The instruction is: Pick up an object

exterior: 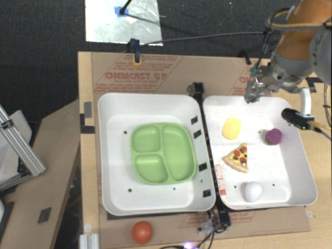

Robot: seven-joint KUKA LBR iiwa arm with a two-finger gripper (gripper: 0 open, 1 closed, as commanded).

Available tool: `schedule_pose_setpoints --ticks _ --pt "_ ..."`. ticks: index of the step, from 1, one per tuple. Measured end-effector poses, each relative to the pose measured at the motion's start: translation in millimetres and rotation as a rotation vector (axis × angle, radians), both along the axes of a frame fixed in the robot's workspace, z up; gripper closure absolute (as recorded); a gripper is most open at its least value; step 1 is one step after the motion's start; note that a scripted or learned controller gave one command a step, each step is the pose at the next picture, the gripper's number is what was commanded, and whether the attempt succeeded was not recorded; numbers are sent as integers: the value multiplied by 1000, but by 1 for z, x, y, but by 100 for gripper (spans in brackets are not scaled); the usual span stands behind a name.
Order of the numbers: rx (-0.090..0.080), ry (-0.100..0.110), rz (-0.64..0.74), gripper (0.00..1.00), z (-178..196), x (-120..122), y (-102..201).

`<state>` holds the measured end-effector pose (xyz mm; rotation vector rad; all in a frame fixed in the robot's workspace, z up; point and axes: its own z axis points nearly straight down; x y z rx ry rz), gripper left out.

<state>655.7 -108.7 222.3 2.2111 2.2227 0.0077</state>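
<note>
Your gripper (252,95) hovers at the right bin's (306,183) far rim — the yellow piece (231,128) lies nearest, toward you and left; whether it is open or closed I cannot tell.

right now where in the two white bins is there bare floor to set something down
Right shallow white bin: bare floor along its top edge below the gripper, and its lower right corner. Its middle is crowded by the yellow block, purple ball, toy pizza slice and white egg. Left white bin: a bare margin rings the green divided tray.
</note>
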Motion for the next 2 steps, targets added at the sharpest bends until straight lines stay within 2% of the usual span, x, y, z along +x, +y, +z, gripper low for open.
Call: schedule_pose_setpoints --ticks 1,2 --pt "0 5 0 100 -11 1 0" --pt "2 5 4 100 3 3 53"
